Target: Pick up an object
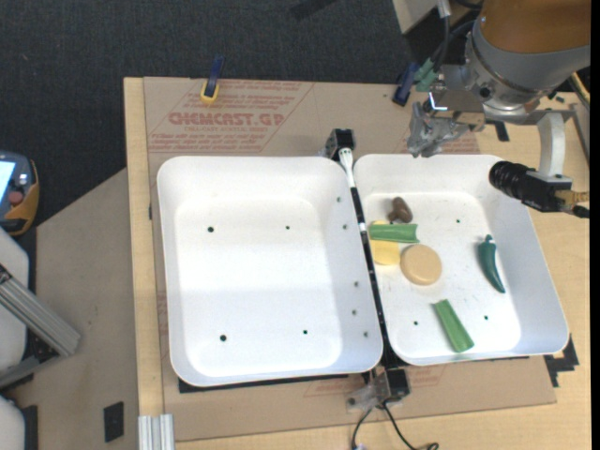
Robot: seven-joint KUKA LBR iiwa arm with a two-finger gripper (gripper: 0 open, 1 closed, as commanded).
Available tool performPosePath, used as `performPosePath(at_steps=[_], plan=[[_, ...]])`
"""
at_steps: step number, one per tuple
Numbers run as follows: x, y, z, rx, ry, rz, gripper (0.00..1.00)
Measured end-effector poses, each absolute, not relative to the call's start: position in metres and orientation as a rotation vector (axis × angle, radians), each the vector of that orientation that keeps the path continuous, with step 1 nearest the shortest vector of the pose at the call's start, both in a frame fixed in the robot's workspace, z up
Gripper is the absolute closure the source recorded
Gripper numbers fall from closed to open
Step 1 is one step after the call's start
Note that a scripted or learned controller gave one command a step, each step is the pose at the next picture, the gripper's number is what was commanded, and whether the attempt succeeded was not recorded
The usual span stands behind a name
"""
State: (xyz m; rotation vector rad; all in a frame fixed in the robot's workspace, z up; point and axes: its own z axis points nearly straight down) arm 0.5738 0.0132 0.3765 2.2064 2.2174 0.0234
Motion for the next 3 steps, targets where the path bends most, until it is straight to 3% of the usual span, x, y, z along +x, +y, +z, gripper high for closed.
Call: performPosePath(at_steps=[1,2,3], plan=[[0.507,-0.042,0.298,2.233,2.22,-0.01,1.0],[0.493,0.02,0.329,2.215,2.225,0.005,1.0],[0.534,0.074,0.419,2.21,2.222,0.015,1.0]])
